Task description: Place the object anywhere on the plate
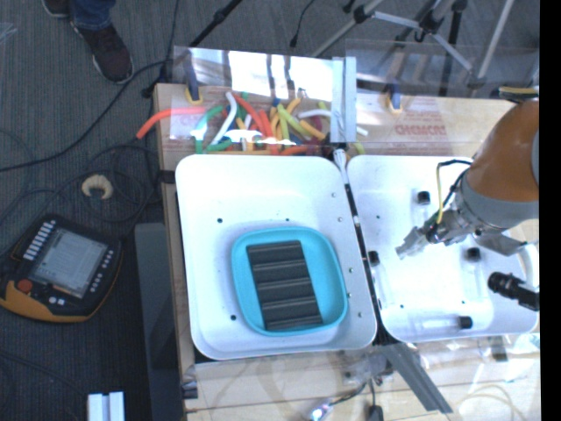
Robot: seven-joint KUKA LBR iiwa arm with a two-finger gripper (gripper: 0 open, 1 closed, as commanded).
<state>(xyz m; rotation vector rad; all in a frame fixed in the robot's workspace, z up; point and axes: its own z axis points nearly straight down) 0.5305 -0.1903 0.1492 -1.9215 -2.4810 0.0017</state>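
The dark ridged block (282, 285) already lies flat on the blue plate (248, 261) in the left bin (202, 200), so placing looks done. Farther right, the gripper (412, 244) hangs over the right bin (394, 314), apparently holding nothing.

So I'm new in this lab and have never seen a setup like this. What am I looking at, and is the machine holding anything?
This is a single picture from a camera fixed above a bench, looking down at a slant. The grey and orange shape on the right is a robot arm, and the small grey tip at its end is its hand. Two shallow white bins sit side by side. The left bin holds a turquoise plate with a dark ribbed block lying on it. The hand hovers over the right bin. Nothing can be seen in the hand, though it is small here. Behind the bins lies a pile of coloured tubes.
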